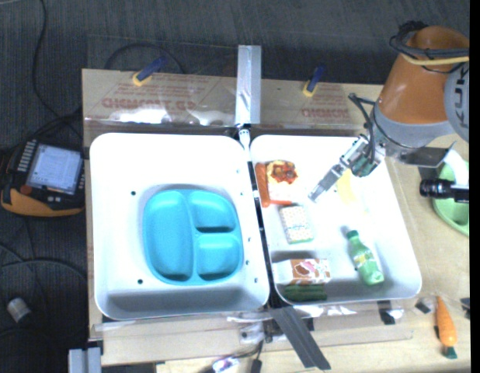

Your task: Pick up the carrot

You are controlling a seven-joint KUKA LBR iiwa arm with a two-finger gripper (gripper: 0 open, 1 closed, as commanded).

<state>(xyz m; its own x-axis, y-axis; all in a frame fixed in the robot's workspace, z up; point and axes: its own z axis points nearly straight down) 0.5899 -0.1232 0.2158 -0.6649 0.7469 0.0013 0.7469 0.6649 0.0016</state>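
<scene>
Tool [317, 192] state cannot be told from the camera view, since the slanted tip is seen as one thin dark shape; nothing is seen gripped in it; it is hung low over the middle of the right bin [403, 231], well apart from the task's thing.

The carrot [261, 183] is taken to be the slim orange piece laid on the floor of the right bin, tight against its left wall, just beside a flat red-and-yellow food piece [283, 172]; a second orange piece with a green end [446, 331] is seen on the worktop [446, 286] outside the bins, so the choice is offered as a judgement.

It is judged to be a light, stiff toy, probably of smooth plastic, and somewhat slippery when pinched on its round flanks; little fragility is expected. A hold across its middle is advised, though the wall on one side leaves scant room, so a first nudge away from the wall may be called for.

Its long axis is laid almost parallel to that wall, from the far side of the bin toward the near side; which end is the thin one cannot be made out.
</scene>
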